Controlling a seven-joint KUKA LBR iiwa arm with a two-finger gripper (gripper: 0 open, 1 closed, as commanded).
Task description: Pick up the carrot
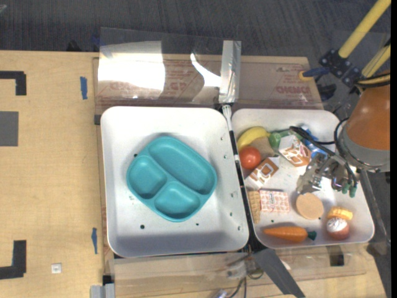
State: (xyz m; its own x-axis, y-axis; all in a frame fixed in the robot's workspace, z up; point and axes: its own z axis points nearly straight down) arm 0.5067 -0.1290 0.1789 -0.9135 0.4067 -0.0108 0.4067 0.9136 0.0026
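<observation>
The carrot (286, 233) lies on its side along the near wall of the right-hand bin (366, 228), its green stub pointing right, with bare floor around it, so it looks open to a grasp from above. Just beside it to the right sits a small round red-and-yellow toy (339, 223), and behind them a tan disc (309, 207) and a printed cracker packet (273, 201). The hand (319, 174) hangs over the middle of this bin, above the disc and well short of the carrot; whether it is open or closed I cannot tell, and nothing is visibly held. Farther back, a tomato (250, 158) and banana (253, 136) crowd the far left corner. The left bin (118, 129) holds a teal divided plate (172, 177), likely there as a drop spot.
</observation>
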